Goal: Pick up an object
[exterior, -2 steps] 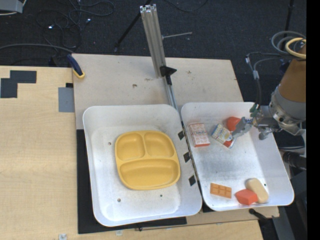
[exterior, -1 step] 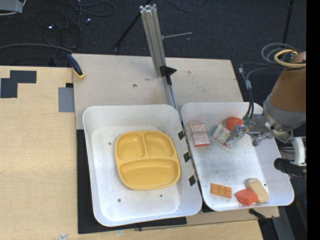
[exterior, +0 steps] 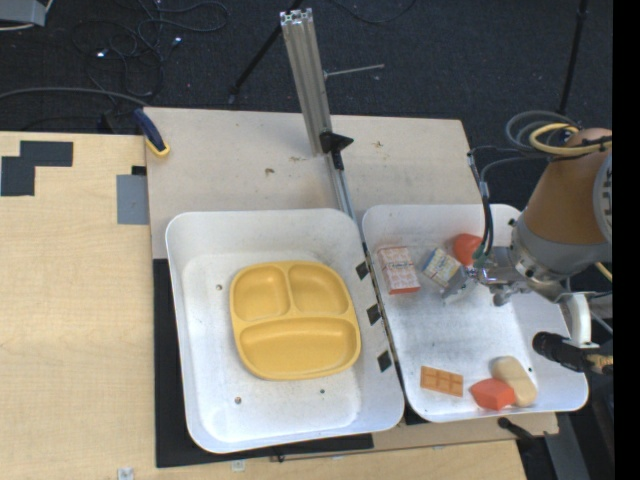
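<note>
**Gripper down in the right bin, nothing lifted yet**

I am watching the gripper (exterior: 470, 280) working low in the right bin (exterior: 545, 400), near its upper middle. I am seeing two dark fingertips pointing left toward a small blue-and-yellow packet (exterior: 439, 265), and they are standing slightly apart; nothing is sitting between them that I can make out, so I am treating the hand as empty. A red ball-like object (exterior: 466, 246) is lying just behind the wrist, partly hidden.

I am judging the pick as not yet done: every candidate is resting on the bin floor. The red-and-white carton (exterior: 399, 269) is lying just left of the packet. Toward the near edge, an orange wafer (exterior: 441, 381), a red lump (exterior: 492, 395) and a tan block (exterior: 514, 379) are sitting well apart from the gripper. The yellow divided plate (exterior: 295, 318) is occupying the left bin (exterior: 200, 388).

What is remaining, in my view, is closing on the packet and raising it clear.
</note>
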